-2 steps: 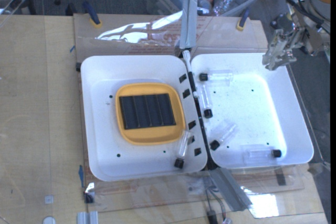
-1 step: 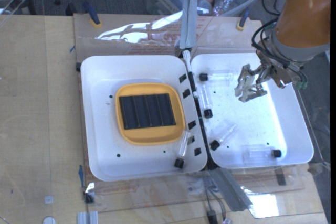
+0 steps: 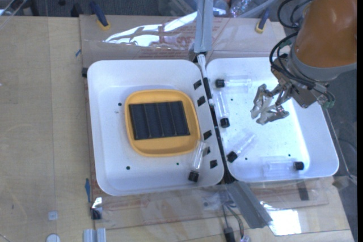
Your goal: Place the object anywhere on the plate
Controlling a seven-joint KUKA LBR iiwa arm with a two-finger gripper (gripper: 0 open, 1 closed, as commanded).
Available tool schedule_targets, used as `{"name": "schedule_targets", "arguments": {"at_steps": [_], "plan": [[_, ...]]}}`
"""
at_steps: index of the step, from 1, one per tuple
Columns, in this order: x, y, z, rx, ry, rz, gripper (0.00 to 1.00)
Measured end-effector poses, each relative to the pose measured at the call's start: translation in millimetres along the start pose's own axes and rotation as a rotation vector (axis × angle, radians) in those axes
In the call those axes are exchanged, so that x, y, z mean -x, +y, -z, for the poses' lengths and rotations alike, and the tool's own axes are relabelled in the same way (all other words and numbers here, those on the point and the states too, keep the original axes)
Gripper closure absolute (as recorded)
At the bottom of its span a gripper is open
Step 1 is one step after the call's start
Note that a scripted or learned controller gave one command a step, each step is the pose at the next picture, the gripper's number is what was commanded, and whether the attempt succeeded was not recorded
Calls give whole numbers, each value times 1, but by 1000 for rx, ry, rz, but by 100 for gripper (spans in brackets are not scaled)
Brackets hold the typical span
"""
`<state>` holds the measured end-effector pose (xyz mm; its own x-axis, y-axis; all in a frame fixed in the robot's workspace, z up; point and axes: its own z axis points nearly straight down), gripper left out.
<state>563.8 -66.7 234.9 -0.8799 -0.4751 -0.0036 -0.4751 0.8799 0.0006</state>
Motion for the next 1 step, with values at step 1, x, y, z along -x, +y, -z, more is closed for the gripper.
{"name": "schedule_targets", "arguments": {"at_steps": [1], "plan": [[-38, 34, -35, 0, 1, 117, 100]]}}
